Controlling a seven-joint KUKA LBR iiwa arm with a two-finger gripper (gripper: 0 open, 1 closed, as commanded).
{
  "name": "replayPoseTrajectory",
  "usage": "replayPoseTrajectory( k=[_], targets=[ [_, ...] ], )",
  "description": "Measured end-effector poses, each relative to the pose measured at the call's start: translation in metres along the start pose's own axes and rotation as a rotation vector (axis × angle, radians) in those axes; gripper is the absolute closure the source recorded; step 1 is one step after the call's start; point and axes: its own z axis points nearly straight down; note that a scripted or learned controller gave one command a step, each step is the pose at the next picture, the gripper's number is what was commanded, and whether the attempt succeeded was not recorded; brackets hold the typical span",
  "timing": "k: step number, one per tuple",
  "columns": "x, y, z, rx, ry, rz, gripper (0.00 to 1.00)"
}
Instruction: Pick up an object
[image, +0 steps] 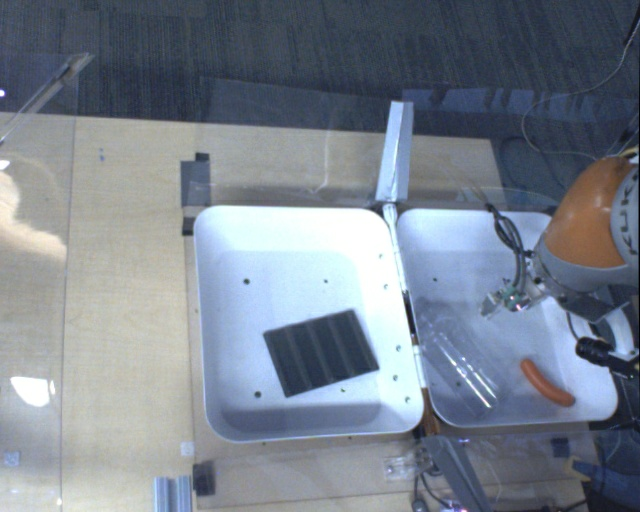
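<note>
A black ribbed rectangular pad (321, 352) lies flat in the left bin (230, 240), toward its front. In the right bin (440, 240), a small orange sausage-shaped object (546, 383) rests near the front right corner. A clear plastic piece (460, 365) lies at the front left of that bin and is hard to make out. My gripper (503, 301) hangs over the middle of the right bin, up and to the left of the orange object and apart from it. Nothing is visibly held in it.
The arm's orange band (590, 225) and grey wrist cover the right bin's right side. A metal divider post (395, 150) stands behind the seam between the bins. Cables (600, 352) trail at the right edge.
</note>
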Motion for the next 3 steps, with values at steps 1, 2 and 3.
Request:
replayPoseTrajectory(
  k=[1, 2, 3],
  targets=[
    [-0.001, -0.001, 0.001, 0.003, 0.001, 0.001, 0.0],
    [-0.025, 0.03, 0.003, 0.006, 0.003, 0.121, 0.0],
    [-0.021, -0.021, 0.001, 0.006, 0.003, 0.059, 0.0]
  ],
)
